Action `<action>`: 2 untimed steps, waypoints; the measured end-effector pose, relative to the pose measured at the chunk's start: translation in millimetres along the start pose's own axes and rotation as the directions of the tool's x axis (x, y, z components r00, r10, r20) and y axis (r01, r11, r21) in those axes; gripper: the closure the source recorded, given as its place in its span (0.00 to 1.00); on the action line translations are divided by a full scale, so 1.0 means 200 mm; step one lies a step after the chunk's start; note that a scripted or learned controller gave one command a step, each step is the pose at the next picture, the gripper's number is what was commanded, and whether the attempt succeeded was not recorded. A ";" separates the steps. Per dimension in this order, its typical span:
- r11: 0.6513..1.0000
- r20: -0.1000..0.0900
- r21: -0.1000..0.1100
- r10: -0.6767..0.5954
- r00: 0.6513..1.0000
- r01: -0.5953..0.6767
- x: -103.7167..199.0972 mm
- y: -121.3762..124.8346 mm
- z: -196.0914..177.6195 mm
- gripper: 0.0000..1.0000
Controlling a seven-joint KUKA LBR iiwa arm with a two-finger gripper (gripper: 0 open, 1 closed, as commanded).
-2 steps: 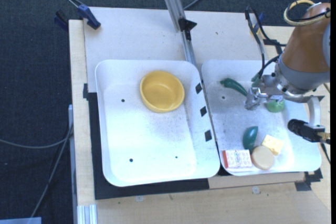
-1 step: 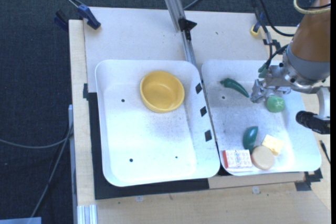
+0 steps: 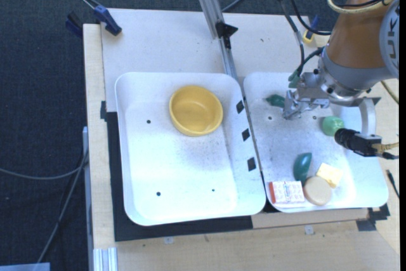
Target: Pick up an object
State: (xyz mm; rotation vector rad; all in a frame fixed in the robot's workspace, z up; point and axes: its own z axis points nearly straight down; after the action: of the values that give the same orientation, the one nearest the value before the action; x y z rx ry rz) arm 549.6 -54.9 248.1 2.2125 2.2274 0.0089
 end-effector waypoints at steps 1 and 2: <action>1.000 0.001 0.004 0.001 1.000 -0.001 0.26 0.06 0.06 1.00; 1.000 0.000 0.005 0.002 1.000 -0.002 0.48 0.11 0.06 1.00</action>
State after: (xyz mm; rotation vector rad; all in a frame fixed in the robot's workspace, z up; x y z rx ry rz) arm 570.3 41.6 236.4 2.2166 2.2278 0.0039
